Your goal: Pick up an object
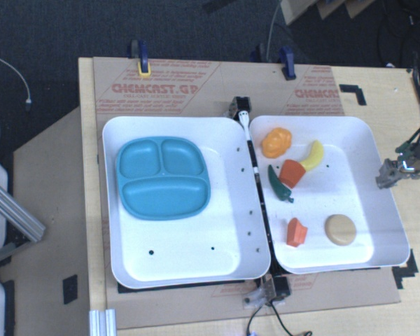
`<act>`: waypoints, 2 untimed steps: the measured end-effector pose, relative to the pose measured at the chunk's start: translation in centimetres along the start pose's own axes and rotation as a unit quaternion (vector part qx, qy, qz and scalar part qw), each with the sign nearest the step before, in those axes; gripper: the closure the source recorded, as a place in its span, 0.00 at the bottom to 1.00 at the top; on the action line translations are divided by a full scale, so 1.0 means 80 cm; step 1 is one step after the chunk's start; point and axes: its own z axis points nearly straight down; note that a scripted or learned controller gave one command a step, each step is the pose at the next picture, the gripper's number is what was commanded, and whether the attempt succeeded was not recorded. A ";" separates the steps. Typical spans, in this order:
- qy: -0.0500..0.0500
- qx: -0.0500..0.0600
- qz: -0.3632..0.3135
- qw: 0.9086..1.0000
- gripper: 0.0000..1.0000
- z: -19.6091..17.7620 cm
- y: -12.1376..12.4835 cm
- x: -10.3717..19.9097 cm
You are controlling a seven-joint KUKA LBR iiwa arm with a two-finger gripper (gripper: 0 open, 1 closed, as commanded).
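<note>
In the glossy white plastic right bin (378,187), nearest lie a round tan bun (341,229) and an orange-red wedge (296,232); beyond, a green pepper (279,185), red block (292,173), yellow banana (312,155), orange lump (276,142). The gripper (395,171) sits at this bin's right rim; its state cannot be told.

camera view — fixed above bench (196,82) | slanted down | both bins
</note>
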 end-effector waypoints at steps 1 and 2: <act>0.003 0.004 -0.002 1.000 1.00 0.013 0.021 0.058; 0.001 0.002 -0.002 1.000 1.00 0.026 0.056 0.118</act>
